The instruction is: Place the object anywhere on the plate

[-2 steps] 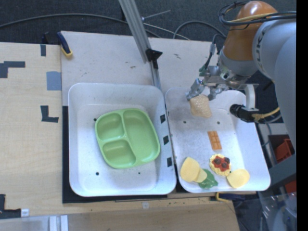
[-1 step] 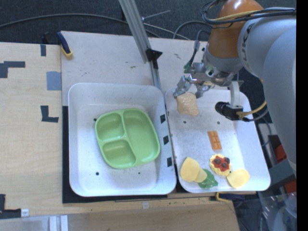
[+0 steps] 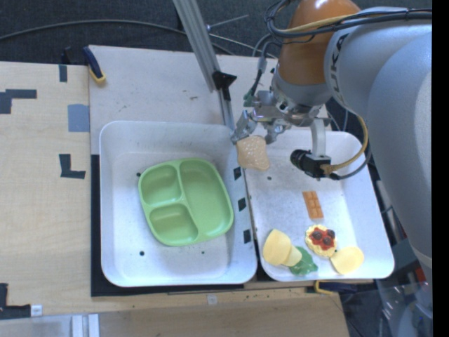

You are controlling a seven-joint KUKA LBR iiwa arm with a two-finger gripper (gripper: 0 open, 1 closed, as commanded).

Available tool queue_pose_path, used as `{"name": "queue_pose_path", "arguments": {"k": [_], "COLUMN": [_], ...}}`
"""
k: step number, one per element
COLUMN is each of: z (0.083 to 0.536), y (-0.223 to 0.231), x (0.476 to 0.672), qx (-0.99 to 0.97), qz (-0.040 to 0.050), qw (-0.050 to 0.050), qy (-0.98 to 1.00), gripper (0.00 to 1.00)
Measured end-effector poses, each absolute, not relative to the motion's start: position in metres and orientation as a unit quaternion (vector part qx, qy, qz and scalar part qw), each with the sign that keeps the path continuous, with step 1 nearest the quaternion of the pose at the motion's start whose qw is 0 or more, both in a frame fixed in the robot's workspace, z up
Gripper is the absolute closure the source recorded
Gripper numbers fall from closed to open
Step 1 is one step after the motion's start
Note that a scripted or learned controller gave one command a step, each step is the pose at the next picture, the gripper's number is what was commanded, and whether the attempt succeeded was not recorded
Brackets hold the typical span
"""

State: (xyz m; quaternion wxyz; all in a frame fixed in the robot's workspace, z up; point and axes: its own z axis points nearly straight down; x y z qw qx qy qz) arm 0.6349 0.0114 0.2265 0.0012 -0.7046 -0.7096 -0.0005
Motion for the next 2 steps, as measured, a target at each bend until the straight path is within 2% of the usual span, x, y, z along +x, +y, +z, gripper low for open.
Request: {"name": "queue_pose_path", "arguments": {"k": [1, 2], "z": [0.22, 0.232], "y": [0.061, 0.12], "x": [0.622, 0.62], "qx": [-0.705, -0.704], "qz": [0.001, -0.0004], "qw": [0.002, 0.001], "qy": [-0.709, -0.71], "gripper": [1.0, 1.0]}}
